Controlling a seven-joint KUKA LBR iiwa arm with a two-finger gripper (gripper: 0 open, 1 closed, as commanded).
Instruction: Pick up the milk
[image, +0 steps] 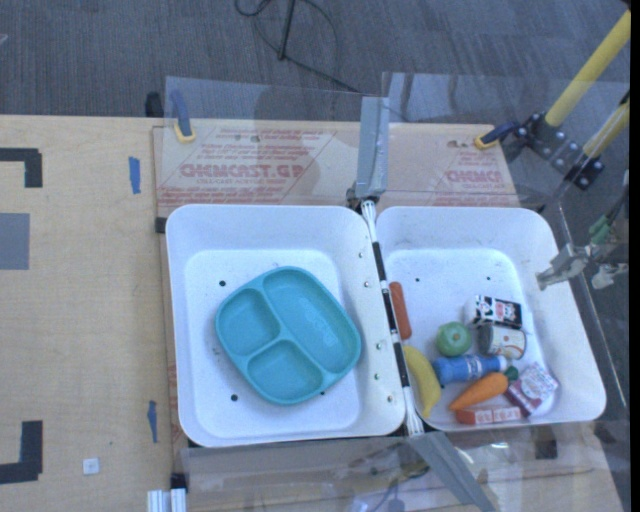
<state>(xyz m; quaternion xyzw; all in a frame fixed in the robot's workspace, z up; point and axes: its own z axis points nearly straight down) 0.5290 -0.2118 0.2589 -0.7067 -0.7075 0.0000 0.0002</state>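
We see two shallow white plastic bins side by side on the pale wooden bench (80, 300). The left bin (190, 240) holds a turquoise plastic plate with three compartments (288, 334), which lies flat near the middle of the bin. The right bin (530, 240) holds a group of small things in its near right part. The milk, a small black and white carton with a cow pattern (497, 312), lies at the far side of this group, just beside a round green apple (454, 339) on its left and touching a small pale cup-shaped item (507, 342) below it. Nearer to us we see a blue plastic bottle lying on its side (467, 369), then an orange carrot (477, 391) under it, and a red and white packet (535, 385) at the right end of the group. A yellow banana (423, 378) lies along the left wall of this bin, and a thin orange-red sausage-shaped item (400, 309) lies farther up along the same wall. At the right edge of the view, above the right rim of this bin, we see the metal pincer (562, 268), well apart from the milk. We cannot tell how far it is open, and nothing is seen in it.
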